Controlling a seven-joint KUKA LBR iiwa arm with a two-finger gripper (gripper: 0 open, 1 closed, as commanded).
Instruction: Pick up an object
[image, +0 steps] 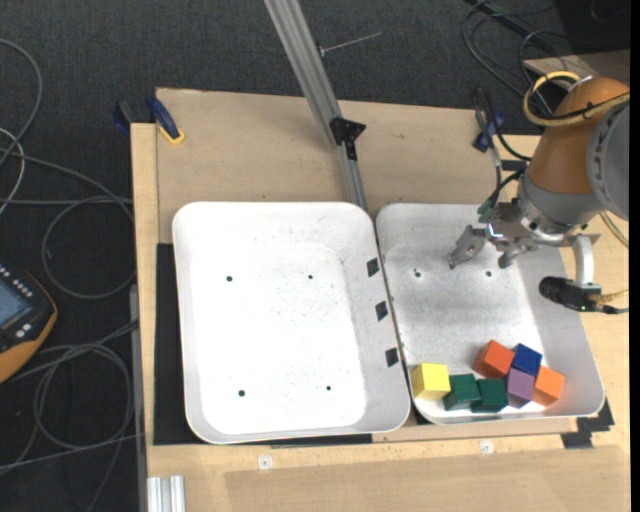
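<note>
**Desk:** What sits in the right-hand bin (560, 330)?

**Photographer:** A cluster of small blocks packed along its near edge. A yellow block (432, 378) lies at the left end, two green blocks (477, 392) beside it, then a red-orange block (495, 357), a blue block (526, 357), a purple block (521, 382) and an orange block (549, 383) at the right. The row's long axis runs left to right along the bin's front wall; the single blocks look roughly cubic, so none has a clear heading.

**Desk:** And the gripper?

**Photographer:** The gripper (483, 251) hangs over the far half of the same bin, well apart from the blocks, its two fingers spread wide with nothing between them. The grey arm (565, 150) with its orange band enters from the right.

**Desk:** The surroundings?

**Photographer:** The left bin (195, 300) sits alongside on the wooden surface (250, 150). Cables (60, 210) trail over the dark floor at left.
</note>
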